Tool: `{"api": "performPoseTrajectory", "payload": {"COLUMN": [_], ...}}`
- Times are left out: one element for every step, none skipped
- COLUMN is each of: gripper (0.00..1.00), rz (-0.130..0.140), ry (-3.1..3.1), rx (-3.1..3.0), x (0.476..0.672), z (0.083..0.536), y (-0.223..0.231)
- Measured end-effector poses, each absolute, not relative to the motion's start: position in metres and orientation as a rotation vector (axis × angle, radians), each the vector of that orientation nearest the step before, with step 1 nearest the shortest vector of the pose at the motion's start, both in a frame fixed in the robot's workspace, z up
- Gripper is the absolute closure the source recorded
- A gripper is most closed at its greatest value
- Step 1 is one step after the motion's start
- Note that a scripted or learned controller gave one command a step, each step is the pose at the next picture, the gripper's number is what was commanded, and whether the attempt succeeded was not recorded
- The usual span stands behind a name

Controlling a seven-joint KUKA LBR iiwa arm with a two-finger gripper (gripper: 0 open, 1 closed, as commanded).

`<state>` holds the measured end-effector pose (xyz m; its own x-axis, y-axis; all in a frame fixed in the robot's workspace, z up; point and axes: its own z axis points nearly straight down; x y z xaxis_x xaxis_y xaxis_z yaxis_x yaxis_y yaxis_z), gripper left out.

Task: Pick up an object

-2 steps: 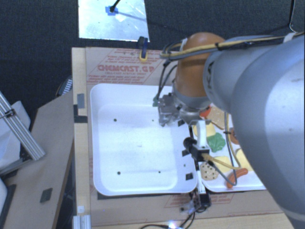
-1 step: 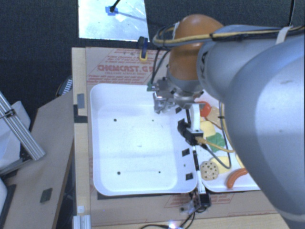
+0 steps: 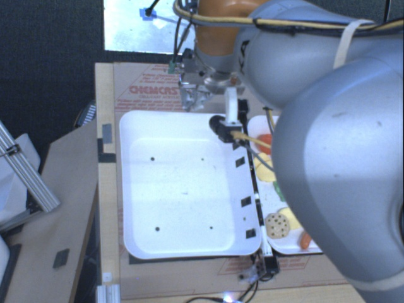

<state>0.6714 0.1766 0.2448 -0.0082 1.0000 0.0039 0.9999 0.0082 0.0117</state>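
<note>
A: Nearest, the cookie [image 3: 276, 225] and an orange piece [image 3: 305, 240] lie in the right bin [image 3: 285, 248], well this side of the fingers

B: And the gripper [image 3: 194, 98]?

A: Above the left bin [image 3: 183, 188]'s far rim, seemingly carrying nothing; spread unclear. Pre-grasp, I'd judge: it must cross right and descend

I'm looking at a robotics lab bench, not a home or shop. My grey industrial arm [image 3: 328, 106] with its orange band [image 3: 230, 17] and loose cabling fills the right of the view. Two shallow white bins [image 3: 183, 188] sit side by side on a cardboard sheet [image 3: 148, 90] laid over the tabletop [image 3: 69, 188], joined by black clips [image 3: 246, 202]. Aluminium framing [image 3: 25, 175] stands at left, and dark fabric screening [image 3: 50, 36] closes off the background.
</note>
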Motion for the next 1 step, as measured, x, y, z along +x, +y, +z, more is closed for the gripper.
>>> {"api": "performPoseTrajectory", "payload": {"gripper": [1.00], "rz": [-0.008], "ry": [2.222], "rx": [2.225], "x": [0.5986], "z": [0.2207], "y": [0.1457]}}
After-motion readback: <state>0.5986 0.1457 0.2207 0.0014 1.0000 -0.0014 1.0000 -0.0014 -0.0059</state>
